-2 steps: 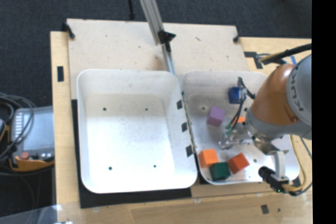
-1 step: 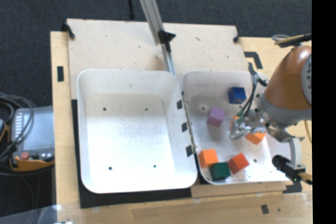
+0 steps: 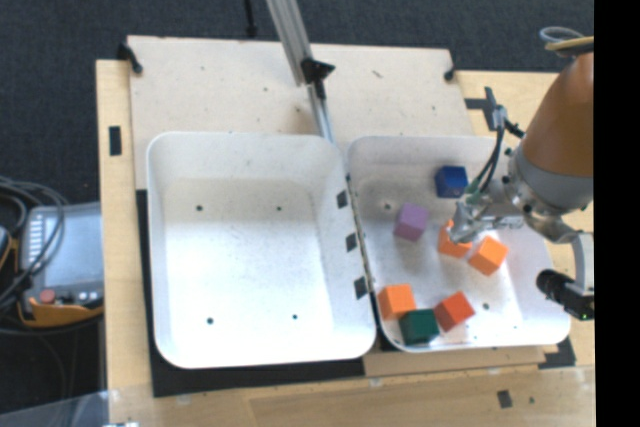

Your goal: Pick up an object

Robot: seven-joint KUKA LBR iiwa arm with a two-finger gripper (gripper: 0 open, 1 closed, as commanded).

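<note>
The right bin (image 3: 520,315) holds several small blocks. A blue one (image 3: 451,180) lies at the back and a purple one (image 3: 410,222) left of the middle. Two orange blocks (image 3: 451,244) (image 3: 488,255) sit side by side in the middle. At the front are an orange block (image 3: 398,299), a green block (image 3: 419,325) and a red-orange block (image 3: 455,310). My gripper (image 3: 465,225) reaches in from the right and is low over the left one of the two middle orange blocks, touching or nearly touching its top.
The left bin (image 3: 165,165) stands beside the right one, with a shared wall between them. A slanted metal pole (image 3: 290,15) rises from behind the bins. The arm's grey and orange body (image 3: 560,140) covers the right bin's far right corner.
</note>
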